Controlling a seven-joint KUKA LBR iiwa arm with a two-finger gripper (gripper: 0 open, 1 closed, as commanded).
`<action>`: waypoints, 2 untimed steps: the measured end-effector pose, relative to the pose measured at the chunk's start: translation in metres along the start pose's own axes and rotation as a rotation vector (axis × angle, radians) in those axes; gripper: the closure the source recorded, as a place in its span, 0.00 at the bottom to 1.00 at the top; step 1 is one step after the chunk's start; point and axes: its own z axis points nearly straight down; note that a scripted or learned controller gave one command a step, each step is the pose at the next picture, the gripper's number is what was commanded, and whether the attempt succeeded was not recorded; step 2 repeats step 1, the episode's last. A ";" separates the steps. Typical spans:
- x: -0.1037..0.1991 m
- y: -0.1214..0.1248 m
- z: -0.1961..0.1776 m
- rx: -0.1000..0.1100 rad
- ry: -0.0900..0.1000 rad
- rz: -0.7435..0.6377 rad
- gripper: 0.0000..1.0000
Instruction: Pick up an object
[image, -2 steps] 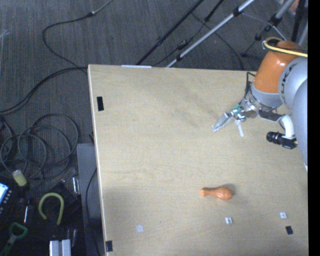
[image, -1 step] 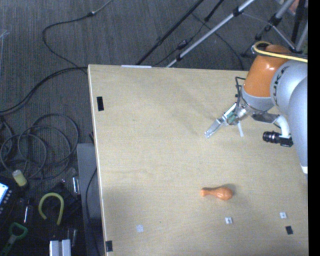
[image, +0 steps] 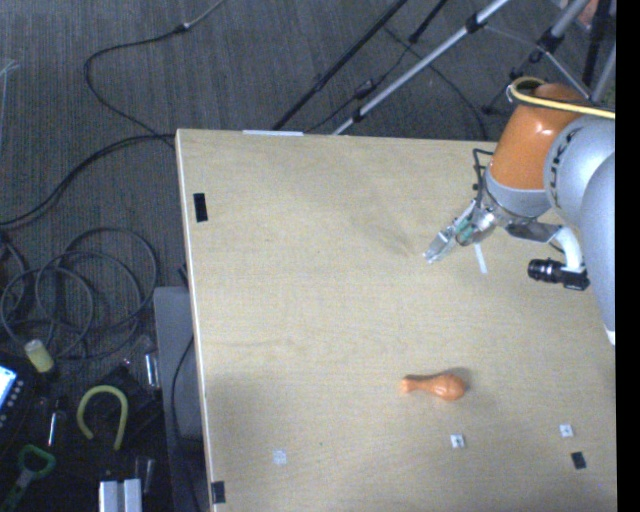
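Note:
An orange, gourd-shaped object (image: 436, 386) lies on its side on the tan bench top (image: 300, 300), towards the front right. My gripper (image: 459, 256) hangs further back, well apart from the object, under the orange band of the arm (image: 530, 150). Its two fingers are spread open and nothing is between them. One fingertip (image: 435, 252) points left and down, and the other finger is a thin pale one (image: 481, 262).
Small square markers (image: 457, 440) (image: 566, 431) dot the front right of the bench, and a black tag (image: 201, 207) sits near its left edge. Cables (image: 80, 290) and tools lie on the floor at left. Stand legs (image: 430, 50) cross behind the bench.

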 end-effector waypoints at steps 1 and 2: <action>0.035 0.021 -0.076 0.002 0.001 -0.005 1.00; 0.035 0.021 -0.076 0.002 0.001 -0.005 1.00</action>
